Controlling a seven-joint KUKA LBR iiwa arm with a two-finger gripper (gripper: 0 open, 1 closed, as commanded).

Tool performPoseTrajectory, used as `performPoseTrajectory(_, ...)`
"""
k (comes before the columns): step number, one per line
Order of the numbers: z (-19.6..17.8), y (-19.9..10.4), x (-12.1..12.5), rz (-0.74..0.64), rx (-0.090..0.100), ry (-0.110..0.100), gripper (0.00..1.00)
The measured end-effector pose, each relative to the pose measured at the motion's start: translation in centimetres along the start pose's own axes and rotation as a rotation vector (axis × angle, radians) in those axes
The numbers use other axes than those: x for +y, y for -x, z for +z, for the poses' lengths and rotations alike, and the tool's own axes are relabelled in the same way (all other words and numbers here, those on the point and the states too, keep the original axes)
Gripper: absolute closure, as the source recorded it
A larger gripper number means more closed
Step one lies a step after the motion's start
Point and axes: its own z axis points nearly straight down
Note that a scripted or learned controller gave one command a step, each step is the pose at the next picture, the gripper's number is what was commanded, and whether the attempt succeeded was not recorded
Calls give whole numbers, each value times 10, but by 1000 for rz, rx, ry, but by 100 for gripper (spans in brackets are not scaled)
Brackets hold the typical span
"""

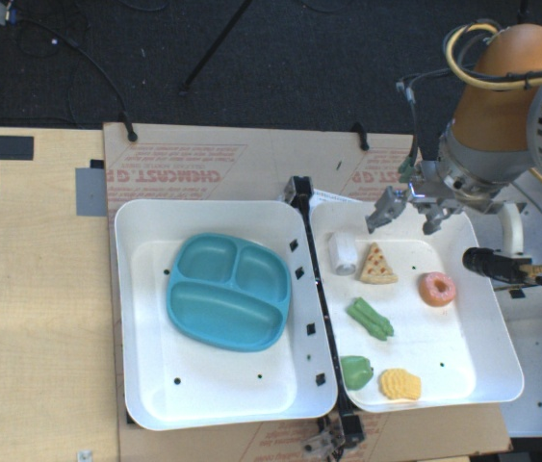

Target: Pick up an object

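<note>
The gripper [408,212] hangs open with nothing between its fingers, above the far edge of the right bin [502,354]. The pizza slice [378,266] lies just below it; nothing is picked yet.

1. Two shallow white bins are seen side by side: the left bin [145,373] and the right bin [487,354].
2. A teal divided plate [227,292] is seen lying in the left bin.
3. In the right bin, a white cylinder [345,253] is placed just beside a pizza slice [377,266], with a pink doughnut [437,289] further right.
4. A green pea pod [371,318] lies near the middle; a green pepper [355,371] and a yellow corn piece [400,384] sit at the near edge.
5. The gripper [411,216] is held over the right bin's far edge, fingers spread apart, nothing between them.
</note>
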Motion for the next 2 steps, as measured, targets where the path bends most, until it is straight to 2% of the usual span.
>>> performPoseTrajectory(2,89,-4,5,1,0,-4,0)
